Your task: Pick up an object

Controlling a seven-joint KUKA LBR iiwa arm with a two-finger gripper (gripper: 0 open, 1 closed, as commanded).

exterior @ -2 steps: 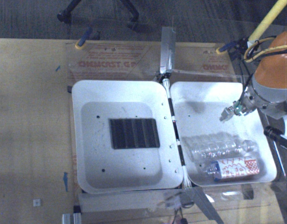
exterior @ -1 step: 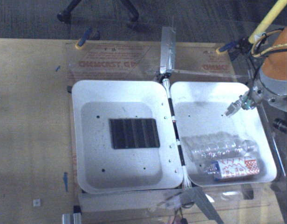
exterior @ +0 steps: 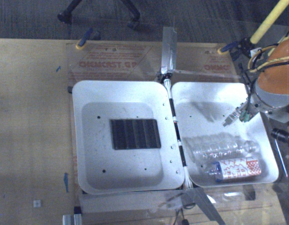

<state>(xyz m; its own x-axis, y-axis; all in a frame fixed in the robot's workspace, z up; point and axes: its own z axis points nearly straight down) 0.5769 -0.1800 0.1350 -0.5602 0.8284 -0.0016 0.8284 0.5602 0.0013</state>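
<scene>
My gripper (exterior: 238, 118) hangs over the right side of the right bin (exterior: 201, 93), and its two fingers stand apart with nothing between them. Below it, a clear plastic bottle (exterior: 222, 148) lies on its side in the bin's near half. A red-and-white patterned bottle (exterior: 238, 168) with a blue cap lies right beside it, against the near wall. A black ridged rectangular block (exterior: 135, 134) lies flat in the middle of the left bin (exterior: 88, 97).
A metal divider post (exterior: 168, 50) stands behind the seam between the two bins. The arm's orange band (exterior: 275, 67) and cables crowd the right edge. A yellow rod (exterior: 273, 14) slants at the top right.
</scene>
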